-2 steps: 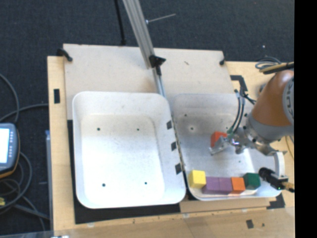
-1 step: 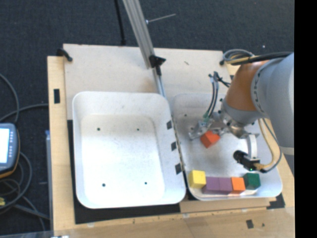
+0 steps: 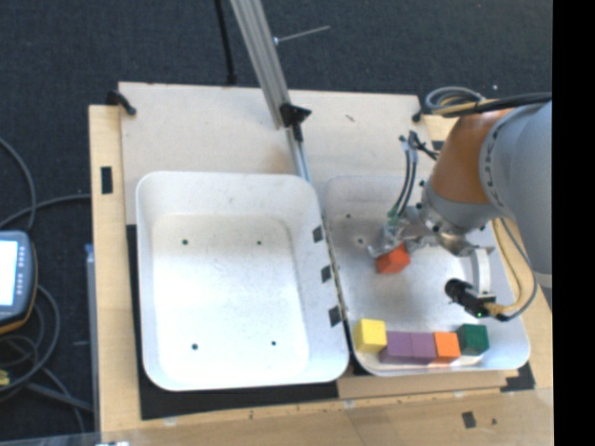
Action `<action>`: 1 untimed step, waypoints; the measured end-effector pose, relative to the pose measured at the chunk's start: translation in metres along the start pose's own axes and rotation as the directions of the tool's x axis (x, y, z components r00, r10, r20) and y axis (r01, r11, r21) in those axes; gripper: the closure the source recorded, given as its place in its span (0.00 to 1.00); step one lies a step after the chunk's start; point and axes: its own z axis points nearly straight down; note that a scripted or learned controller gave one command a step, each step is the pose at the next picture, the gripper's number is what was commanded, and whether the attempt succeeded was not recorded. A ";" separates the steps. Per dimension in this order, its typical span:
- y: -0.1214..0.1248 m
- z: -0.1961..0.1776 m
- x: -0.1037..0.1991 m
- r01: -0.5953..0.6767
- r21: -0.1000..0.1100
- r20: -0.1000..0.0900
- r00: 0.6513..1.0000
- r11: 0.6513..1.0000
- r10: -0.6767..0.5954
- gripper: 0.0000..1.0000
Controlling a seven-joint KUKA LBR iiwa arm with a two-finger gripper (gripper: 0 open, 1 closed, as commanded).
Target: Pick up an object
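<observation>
Arm [image 3: 493, 170] reaches in from the right over the right bin [image 3: 358, 198]. Gripper [image 3: 394, 249] sits mid-bin w/ an orange block [image 3: 392, 261] at its tip, block looks pinched btwn the fingers, tilted. Can't tell if the block is off the bin floor or touching it.

Along the right bin's near wall, a row: yellow cube [image 3: 372, 334], purple block [image 3: 411, 346], small orange cube [image 3: 447, 344], green cube [image 3: 473, 339]. Purple/orange/green touching; yellow just beside purple. Row is well apart from gripper.

Left bin [image 3: 153, 203] sits just beside the right one. Metal rail [image 3: 260, 49] slants down from the top toward the gap btwn bins.
</observation>
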 end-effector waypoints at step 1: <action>0.047 -0.091 0.126 0.003 -0.002 -0.007 1.000 1.000 -0.003 1.00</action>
